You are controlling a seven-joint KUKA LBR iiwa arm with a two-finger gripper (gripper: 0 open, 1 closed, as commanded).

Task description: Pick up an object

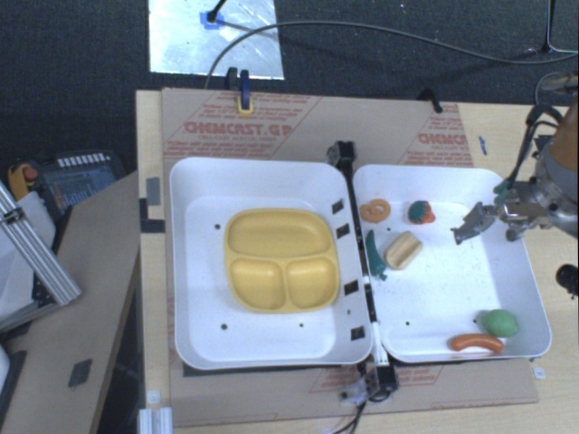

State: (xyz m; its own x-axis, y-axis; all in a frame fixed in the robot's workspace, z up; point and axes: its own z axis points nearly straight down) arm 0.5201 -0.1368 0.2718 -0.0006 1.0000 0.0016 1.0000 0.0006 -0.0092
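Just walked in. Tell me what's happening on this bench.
A grey robot arm reaches in from the right, its gripper hovering over the right bin, holding nothing. Toy food lies loose there: a pretzel, a red and green piece, a bread roll, a green ball and a sausage. The left bin holds a yellow divided tray. Nothing is picked up yet.

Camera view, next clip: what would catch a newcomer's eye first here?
The yellow divided tray lies in the middle of the left bin. The right bin holds small toy foods: a pretzel, a bread roll, a green ball and a sausage near its front corner. The gripper hangs over that bin's right part, holding nothing.
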